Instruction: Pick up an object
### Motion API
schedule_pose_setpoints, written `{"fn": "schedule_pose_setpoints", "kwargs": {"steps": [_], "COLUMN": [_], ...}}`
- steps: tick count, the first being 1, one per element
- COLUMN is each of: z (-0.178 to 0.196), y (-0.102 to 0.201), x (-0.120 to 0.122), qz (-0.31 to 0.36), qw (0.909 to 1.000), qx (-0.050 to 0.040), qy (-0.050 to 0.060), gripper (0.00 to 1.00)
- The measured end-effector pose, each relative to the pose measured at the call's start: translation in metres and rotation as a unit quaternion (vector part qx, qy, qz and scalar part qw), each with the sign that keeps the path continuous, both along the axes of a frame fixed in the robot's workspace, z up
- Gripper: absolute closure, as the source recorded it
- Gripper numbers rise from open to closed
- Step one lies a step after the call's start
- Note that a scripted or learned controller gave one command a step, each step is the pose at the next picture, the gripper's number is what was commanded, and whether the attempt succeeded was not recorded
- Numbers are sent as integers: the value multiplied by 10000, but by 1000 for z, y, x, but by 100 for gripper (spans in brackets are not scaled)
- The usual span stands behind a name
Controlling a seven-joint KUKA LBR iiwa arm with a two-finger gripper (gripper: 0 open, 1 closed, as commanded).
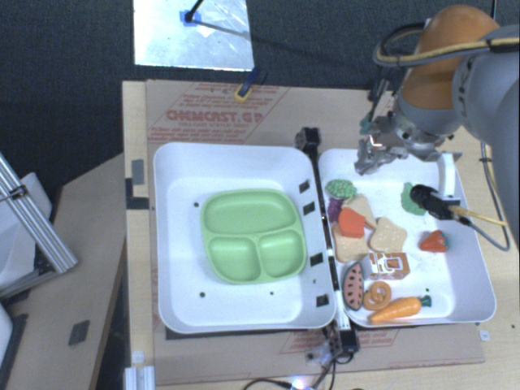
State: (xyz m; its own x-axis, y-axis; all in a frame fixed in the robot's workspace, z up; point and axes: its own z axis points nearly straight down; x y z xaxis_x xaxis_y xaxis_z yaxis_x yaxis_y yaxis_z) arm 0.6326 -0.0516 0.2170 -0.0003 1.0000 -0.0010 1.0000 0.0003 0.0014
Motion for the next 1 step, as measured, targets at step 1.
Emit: {"fn": "schedule_pose_setpoints", "kwargs": {"steps": [1], "z": [15], "y": [3], "x": [11], "qz": [23], "qw": [10000], "qx": [2], "qy": [-12], "gripper": [100]}}
